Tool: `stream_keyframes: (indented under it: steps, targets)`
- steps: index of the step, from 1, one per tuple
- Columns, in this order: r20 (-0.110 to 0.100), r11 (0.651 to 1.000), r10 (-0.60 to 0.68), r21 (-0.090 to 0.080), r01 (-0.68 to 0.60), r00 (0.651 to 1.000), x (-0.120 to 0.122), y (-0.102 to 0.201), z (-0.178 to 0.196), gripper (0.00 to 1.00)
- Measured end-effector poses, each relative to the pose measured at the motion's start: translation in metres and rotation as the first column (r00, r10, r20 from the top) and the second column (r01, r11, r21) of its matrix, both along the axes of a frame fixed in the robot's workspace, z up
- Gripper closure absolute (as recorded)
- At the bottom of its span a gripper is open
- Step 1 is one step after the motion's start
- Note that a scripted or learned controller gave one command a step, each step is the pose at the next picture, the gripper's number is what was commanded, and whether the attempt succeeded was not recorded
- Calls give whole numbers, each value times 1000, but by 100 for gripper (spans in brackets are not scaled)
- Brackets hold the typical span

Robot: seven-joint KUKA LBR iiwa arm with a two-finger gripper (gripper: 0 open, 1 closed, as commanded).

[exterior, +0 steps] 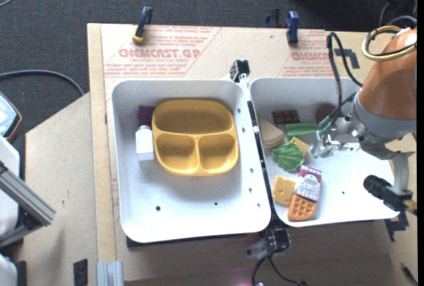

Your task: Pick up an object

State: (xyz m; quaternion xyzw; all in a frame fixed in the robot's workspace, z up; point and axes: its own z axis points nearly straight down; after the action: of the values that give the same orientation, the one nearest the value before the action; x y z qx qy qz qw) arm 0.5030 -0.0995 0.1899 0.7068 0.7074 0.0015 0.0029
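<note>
The right bin (344,202) holds a cluster of toy food: a green leafy piece (288,156), a brown chocolate bar (285,117), a green stick (301,128), a tan bread slice (271,134), a yellow cheese wedge (284,189), an orange waffle (302,206) and a small pink packet (309,181). My gripper (322,144) hangs low over the right bin, just right of the green leaf and the yellow piece (300,145) beside it. Nothing shows between its fingers.
The left bin (132,212) holds a yellow divided tray (195,136), a small white bottle (144,143) and a dark purple item (146,113) at the tray's left. A black divider rail (255,139) separates the bins. The arm's orange band (394,73) overhangs the right bin's far side.
</note>
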Motion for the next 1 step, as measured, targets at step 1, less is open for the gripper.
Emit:
stream_keyframes:
  steps: [1]
  targets:
    - [0,1000,1,0,-1,1000,1,0,37,100]
